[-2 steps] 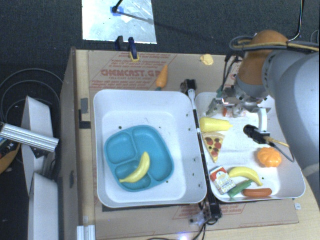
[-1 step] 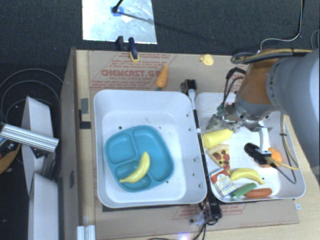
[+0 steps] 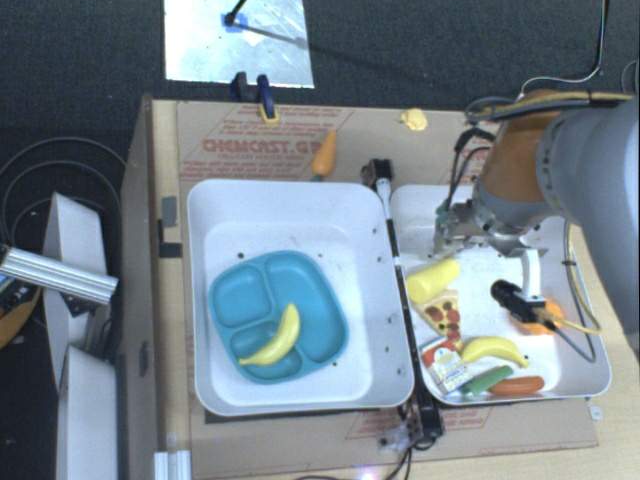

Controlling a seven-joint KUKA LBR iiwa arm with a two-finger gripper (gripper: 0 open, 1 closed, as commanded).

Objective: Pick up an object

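1. Camera view is showing the arm [image 3: 585, 158] reaching in from the right, with the claw [image 3: 458, 233] hanging over the upper-left part of the right bin [image 3: 578, 353].
2. You're not getting a clean look at the claw, so I can't tell if it's sitting wide or narrow.
3. Nearest thing up for grabs: a yellow chunk [image 3: 432, 278] is lying just below the claw in the view, close to that bin's left wall. Whether they're touching, I can't tell.
4. A pizza slice [image 3: 443, 313] is lying right beside the chunk. A banana [image 3: 493, 349], a small packet [image 3: 450, 370], a green piece [image 3: 487, 378] and a red-orange piece [image 3: 517, 386] are crowding the bin's lower-left corner.
5. The left bin [image 3: 300, 208] is holding a blue divided plate [image 3: 300, 278] with a second banana [image 3: 275, 336] lying on it.
6. A toy carrot [image 3: 323, 155] is lying on the tabletop [image 3: 270, 133] behind the bins.
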